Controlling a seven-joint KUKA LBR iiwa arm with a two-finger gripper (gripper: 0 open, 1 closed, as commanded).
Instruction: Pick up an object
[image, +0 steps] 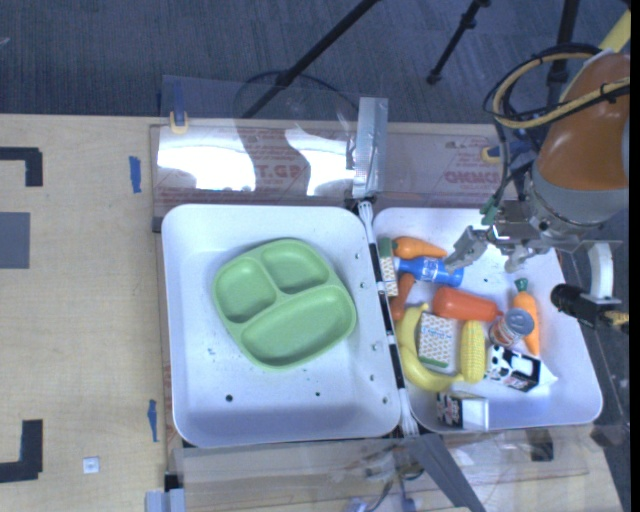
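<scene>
My gripper (490, 252) hangs over the back of the right bin (580, 385), open, its two fingers spread wide with nothing between them. Below and left of it lie an orange carrot (420, 247) and a blue bottle (425, 268). Nearer the front are a red-orange sausage (465, 303), a yellow banana (413, 362), a corn cob (470, 350) and a checkered packet (436, 338). A second carrot (527, 318) and a small round jar (516, 323) lie just below the right finger. A black-and-white box (513, 369) and a small white box (463, 410) sit at the front.
The left bin (190, 400) holds a green divided plate (285, 300). A raised ridge (385, 300) separates the two bins. Clear plastic sheeting (250, 160) stands behind the left bin. The arm's orange band (590, 130) and cables loom over the right bin's back corner.
</scene>
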